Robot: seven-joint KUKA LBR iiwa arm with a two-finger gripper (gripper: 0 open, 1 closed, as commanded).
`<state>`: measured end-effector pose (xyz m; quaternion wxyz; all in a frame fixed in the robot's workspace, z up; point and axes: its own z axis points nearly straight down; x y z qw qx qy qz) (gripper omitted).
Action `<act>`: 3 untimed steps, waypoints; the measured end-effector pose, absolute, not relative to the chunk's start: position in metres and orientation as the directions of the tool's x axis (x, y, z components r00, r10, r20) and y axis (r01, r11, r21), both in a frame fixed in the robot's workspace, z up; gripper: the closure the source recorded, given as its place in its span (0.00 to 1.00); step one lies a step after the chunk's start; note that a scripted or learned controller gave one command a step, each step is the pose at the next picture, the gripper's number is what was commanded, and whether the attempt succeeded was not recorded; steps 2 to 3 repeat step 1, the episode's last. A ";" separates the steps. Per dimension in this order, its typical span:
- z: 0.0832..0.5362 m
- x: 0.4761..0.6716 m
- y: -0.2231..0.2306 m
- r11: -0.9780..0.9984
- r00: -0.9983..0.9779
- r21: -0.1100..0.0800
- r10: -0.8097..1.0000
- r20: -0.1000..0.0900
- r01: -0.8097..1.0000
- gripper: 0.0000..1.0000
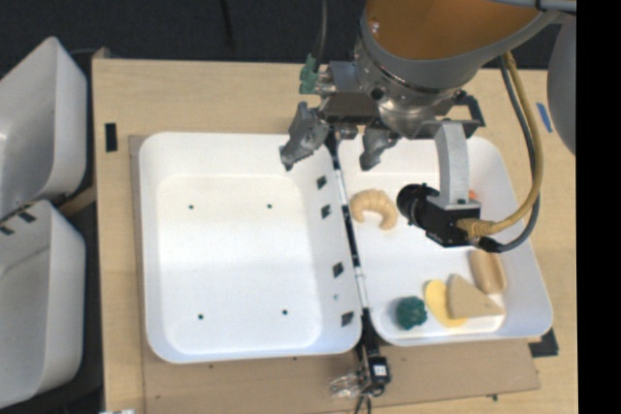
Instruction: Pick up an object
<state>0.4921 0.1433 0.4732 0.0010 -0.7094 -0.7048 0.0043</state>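
The gripper (336, 146) hangs spread wide with nothing between its fingers, over the divider at the 12 o'clock end of the two bins. In the right bin (505, 172), a croissant (375, 207) lies just toward 5 o'clock from it; a green lump (410, 310), yellow disc (439, 302) and wedge (470, 299) sit near the 6 o'clock edge.

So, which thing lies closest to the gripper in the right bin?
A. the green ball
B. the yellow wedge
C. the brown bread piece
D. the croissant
D. The croissant lies just below the gripper near the top of the right bin, while the green ball, the yellow wedge and the brown bread piece sit far down at the bin's lower end.
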 end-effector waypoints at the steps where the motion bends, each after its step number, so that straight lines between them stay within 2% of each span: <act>1: 0.555 0.489 0.226 0.010 -0.010 0.009 1.000 0.005 1.000 0.00; 3: 0.555 0.489 0.226 0.010 -0.010 0.009 1.000 0.005 1.000 0.00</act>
